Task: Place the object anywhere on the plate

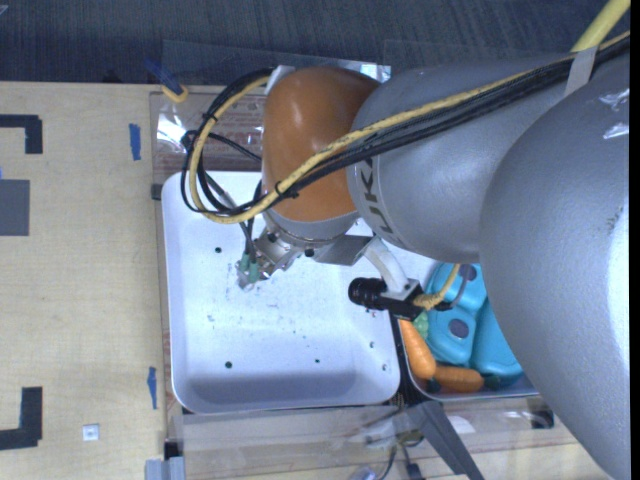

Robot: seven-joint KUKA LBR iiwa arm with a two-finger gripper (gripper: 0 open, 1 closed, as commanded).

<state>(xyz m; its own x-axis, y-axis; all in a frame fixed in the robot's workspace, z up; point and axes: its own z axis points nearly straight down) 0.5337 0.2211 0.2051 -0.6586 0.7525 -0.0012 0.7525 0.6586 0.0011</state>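
Apparently hardly started, with claw [250, 268] low over left bin [300, 368], open or closed impossible to tell, and likely objects, carrots [420, 353], lying in right bin [480, 396] against blue piece [470, 333].

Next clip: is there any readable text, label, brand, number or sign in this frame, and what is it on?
None can be read for certain.
Dark letters run along the grey arm just below the orange band, cut off and too tilted to read.
The blue tape marks on the wooden bench carry no writing.
The white bin and the blue and orange objects show no labels.
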